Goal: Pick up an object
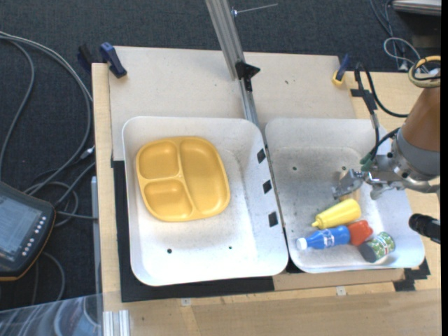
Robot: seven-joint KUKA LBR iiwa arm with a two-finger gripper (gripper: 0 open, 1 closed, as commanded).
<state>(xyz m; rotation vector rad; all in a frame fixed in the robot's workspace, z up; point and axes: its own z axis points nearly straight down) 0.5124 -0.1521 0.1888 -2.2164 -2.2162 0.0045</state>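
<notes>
In the right bin (301,138) a small cluster lies near the front right corner. It holds a yellow squeeze bottle (338,213), a blue bottle with a white cap (327,238), a red object (359,231) and a green patterned can (379,246). My gripper (345,184) hangs over the bin floor just behind the yellow bottle, a little apart from it. The grey wrist and orange band (428,128) come in from the right. Nothing shows in the gripper.
The left bin (182,261) carries a yellow divided plate (183,178). A slanted metal pole (225,26) rises from between the bins at the back. Blue clamps (112,58) sit on the board's far corners. Cables trail on the right.
</notes>
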